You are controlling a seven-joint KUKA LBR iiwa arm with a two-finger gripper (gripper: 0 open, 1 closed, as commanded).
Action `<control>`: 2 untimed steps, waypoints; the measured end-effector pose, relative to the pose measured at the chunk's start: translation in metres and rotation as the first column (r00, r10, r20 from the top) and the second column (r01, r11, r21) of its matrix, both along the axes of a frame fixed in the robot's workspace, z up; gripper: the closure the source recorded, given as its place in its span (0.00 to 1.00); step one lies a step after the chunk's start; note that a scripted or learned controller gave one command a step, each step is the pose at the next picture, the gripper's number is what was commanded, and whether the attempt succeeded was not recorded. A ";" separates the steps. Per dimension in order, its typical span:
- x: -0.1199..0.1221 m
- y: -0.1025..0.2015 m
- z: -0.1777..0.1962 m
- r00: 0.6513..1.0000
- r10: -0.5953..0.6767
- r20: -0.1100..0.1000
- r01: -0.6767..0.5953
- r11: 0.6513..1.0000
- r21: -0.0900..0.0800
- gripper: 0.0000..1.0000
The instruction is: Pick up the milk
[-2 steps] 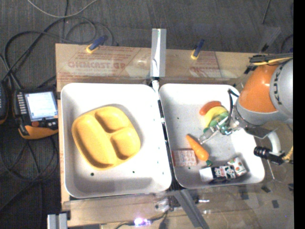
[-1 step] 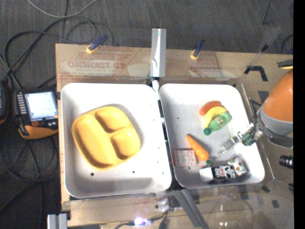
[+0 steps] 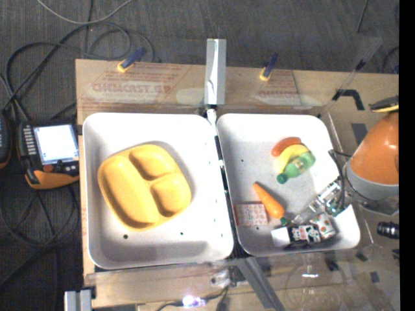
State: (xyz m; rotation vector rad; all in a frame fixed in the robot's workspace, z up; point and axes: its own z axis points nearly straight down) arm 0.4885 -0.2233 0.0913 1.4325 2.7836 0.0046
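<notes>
Milk carton [image 3: 310, 232] in right bin [image 3: 249, 138] with carrot [image 3: 269, 200], gripper [image 3: 322, 203] just above, finger state unclear

1 fixed camera looks down at a slant from above the bench [image 3: 149, 83], far enough off to take in both white bins: the left bin [image 3: 97, 238] and the right bin [image 3: 259, 131] side by side across the middle. The bench's far edge lies toward the top of the view, with dark floor [image 3: 194, 8] beyond it. The arm [image 3: 382, 157] enters from the right edge.
</notes>
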 end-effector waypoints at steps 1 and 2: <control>-0.002 0.001 0.016 0.999 -0.050 -0.010 0.050 0.999 0.004 0.00; -0.001 0.002 0.025 0.999 -0.049 -0.010 0.049 0.999 0.006 1.00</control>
